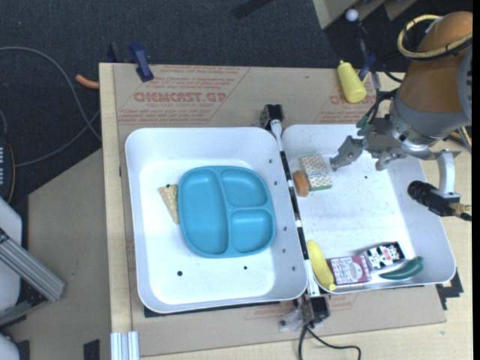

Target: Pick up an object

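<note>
My gripper (366,156) hovers over the back of the right bin (420,223), open, with nothing between its fingers. Just left of it lies a small patterned sponge-like block (316,171) with a brown round piece (301,183) against its left side. Along the bin's front lie a yellow banana (321,265), a printed pink and black packet (364,264) and a green curved item (403,269).
The left bin (150,156) holds a blue divided plate (225,209) and a tan wedge (170,199) at the plate's left. A yellow bottle (350,81) and a blue clamp (139,61) sit on the board behind the bins. A black fitting (431,196) sticks out over the right bin's right side.
</note>
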You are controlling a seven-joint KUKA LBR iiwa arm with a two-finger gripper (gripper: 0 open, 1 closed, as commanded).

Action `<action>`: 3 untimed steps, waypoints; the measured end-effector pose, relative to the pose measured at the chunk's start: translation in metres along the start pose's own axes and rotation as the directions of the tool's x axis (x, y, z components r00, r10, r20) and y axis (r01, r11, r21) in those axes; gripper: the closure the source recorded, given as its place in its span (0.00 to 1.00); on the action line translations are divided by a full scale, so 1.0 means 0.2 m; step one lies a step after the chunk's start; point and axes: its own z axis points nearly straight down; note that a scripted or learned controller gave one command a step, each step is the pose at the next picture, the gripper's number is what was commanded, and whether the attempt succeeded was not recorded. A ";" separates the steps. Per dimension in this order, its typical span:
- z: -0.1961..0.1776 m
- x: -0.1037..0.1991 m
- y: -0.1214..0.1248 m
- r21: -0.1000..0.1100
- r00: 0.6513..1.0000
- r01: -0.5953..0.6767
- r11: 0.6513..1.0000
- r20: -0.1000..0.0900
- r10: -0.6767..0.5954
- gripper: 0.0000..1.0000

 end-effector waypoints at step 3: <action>0.60 0.05 0.37 -0.004 1.000 0.001 1.000 0.000 -0.001 0.00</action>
